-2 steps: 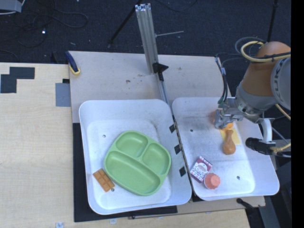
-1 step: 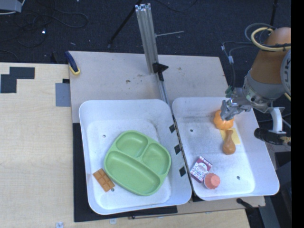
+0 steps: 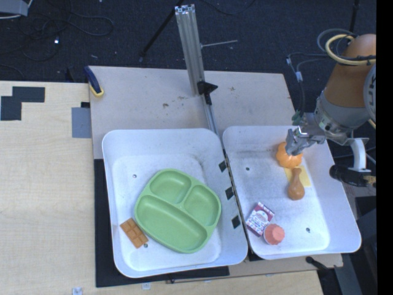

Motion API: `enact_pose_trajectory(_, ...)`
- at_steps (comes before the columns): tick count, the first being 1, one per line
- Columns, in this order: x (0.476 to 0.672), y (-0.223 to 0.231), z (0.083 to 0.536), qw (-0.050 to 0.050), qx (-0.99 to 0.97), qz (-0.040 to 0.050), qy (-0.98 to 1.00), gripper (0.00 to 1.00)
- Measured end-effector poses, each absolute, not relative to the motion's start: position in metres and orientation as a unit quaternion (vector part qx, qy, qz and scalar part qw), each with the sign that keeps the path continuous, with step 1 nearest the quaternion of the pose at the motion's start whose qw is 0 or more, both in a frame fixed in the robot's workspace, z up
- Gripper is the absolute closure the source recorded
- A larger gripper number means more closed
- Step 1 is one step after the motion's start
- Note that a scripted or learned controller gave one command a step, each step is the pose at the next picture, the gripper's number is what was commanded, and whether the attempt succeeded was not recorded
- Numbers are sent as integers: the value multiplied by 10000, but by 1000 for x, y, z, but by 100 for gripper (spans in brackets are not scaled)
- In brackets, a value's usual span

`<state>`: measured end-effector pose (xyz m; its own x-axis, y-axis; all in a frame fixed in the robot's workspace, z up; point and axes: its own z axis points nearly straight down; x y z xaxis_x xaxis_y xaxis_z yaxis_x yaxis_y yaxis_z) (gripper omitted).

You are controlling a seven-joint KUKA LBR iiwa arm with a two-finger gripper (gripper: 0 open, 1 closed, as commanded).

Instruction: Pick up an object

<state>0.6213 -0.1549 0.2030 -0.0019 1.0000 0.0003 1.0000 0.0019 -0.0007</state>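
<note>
Right bin (image 3: 344, 226): orange fruit (image 3: 288, 159) at far side, gripper (image 3: 297, 145) directly over it, touching; whether it grips cannot be told. Nearby: brown pear-shaped piece (image 3: 296, 188), red-white packet (image 3: 260, 218). Left bin (image 3: 116, 158): green divided plate (image 3: 178, 211).

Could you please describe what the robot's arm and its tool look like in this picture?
The arm is a thick, rounded body, grey at the wrist with an orange section above it. A yellow-and-black cable loop sits by the orange part. The tool is a small grey metal unit. A white bracket-like part hangs beside the wrist.
</note>
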Motion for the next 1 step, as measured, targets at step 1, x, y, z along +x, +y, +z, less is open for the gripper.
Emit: enact_pose_trajectory(1,609,-103,217,21,-7051,-1,-7091,100)
